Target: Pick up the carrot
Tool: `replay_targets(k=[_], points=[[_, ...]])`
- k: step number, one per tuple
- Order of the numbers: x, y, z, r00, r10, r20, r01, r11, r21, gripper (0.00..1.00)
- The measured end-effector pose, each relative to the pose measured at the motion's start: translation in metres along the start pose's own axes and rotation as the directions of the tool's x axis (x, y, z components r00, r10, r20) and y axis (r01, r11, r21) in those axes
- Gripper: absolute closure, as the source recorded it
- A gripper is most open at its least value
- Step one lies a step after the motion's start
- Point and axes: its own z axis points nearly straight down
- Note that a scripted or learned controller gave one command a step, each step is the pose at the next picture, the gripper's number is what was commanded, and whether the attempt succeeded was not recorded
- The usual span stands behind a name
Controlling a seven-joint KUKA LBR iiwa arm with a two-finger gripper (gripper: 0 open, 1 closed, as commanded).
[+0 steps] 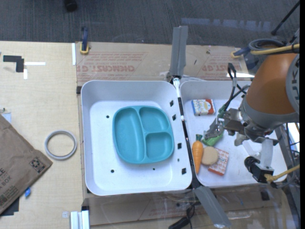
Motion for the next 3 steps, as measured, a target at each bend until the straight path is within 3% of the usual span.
replay_targets(k=[1,2,3], points=[[0.029,0.015,0.031,0.97,0.245,0.001,-0.245,0.97,0.003,0.0],[0.01,-0.004,0.031,0.972,0.234,0.001,-0.234,0.972,0.004,0.0],[0.018,-0.005,0.031,0.994,-0.112,0.0,0.112,0.994,0.003,0.0]])
